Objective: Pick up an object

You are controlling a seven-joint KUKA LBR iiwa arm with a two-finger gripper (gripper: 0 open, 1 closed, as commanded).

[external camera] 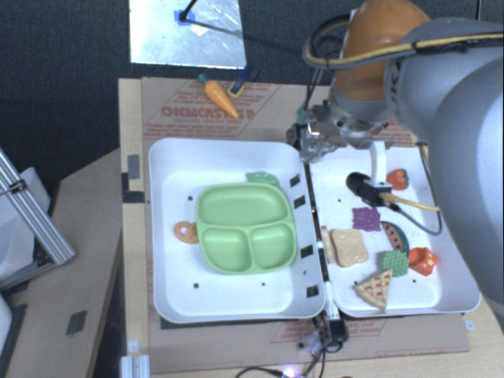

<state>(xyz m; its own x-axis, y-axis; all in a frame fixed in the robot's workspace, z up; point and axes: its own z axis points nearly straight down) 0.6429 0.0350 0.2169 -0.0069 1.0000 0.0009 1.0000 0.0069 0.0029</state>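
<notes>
My gripper (313, 138) hangs over the back left corner of the right bin (453, 286), close to the divider between the two bins. Nothing shows in its grasp. Lying in the right bin are a slice of toast (349, 247), a purple piece (365, 218), a watermelon slice (397, 234), a green waffle-like piece (396, 263), a red pepper (422, 261), a pizza slice (376, 289) and a small red fruit (398, 179). All of these sit nearer the front than the gripper.
The left bin (169, 172) holds a green divided plate (244, 227), an orange ring (186, 232) beside it and a teal piece (264, 178) behind it. A toy carrot (221, 98) lies on the cardboard behind the bins, below a silver sheet (187, 20).
</notes>
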